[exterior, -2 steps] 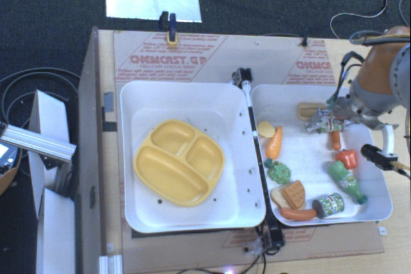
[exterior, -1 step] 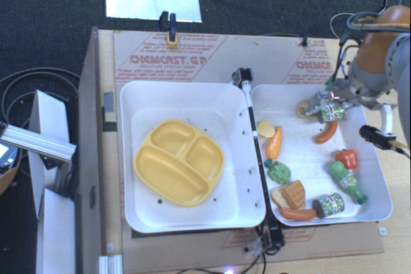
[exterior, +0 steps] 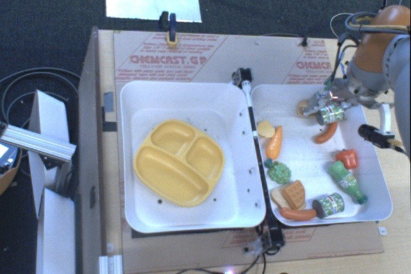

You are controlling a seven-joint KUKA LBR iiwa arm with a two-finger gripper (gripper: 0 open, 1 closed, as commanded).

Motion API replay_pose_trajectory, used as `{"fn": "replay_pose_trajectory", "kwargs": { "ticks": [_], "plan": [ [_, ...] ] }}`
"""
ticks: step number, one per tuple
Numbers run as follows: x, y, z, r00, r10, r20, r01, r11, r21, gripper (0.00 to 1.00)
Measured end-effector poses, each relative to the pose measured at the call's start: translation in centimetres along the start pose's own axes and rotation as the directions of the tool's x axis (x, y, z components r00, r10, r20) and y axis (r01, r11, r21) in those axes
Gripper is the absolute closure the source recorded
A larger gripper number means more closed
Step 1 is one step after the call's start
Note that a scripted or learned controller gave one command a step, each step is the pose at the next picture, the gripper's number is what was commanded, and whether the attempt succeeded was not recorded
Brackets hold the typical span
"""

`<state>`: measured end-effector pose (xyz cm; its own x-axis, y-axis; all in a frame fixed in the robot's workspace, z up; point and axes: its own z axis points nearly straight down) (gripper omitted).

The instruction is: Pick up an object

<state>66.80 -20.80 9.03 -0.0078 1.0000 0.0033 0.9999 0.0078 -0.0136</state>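
Note:
The right bin [exterior: 379, 202] holds several toy foods. My gripper [exterior: 321, 107] is low over its far side, reaching in from the right. A green-labelled can [exterior: 332, 115] lies right against the gripper's tip, and I cannot see whether it is held. Just left of the gripper sits a tan round piece [exterior: 302, 107], and a red sausage [exterior: 326, 133] lies just in front of the can. Nearer the front are an orange carrot [exterior: 275, 142], a broccoli [exterior: 279, 171], a red pepper [exterior: 347, 158], a green bottle [exterior: 347, 181] and a second can [exterior: 329, 204].
The left bin [exterior: 138, 106] carries a yellow divided plate [exterior: 180, 162]. A toast slice [exterior: 293, 194] and another sausage [exterior: 297, 215] lie at the right bin's front left. A black bar [exterior: 255, 144] runs along the divider between the bins. Cables hang behind the arm at the right.

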Motion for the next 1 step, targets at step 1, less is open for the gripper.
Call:
{"fn": "replay_pose_trajectory", "kwargs": {
  "ticks": [1],
  "plan": [
    [3.53, 0.19, 0.48, 1.000, 0.003, 0.004, -0.003, 1.000, -0.017, 0.00]
  ]
}}
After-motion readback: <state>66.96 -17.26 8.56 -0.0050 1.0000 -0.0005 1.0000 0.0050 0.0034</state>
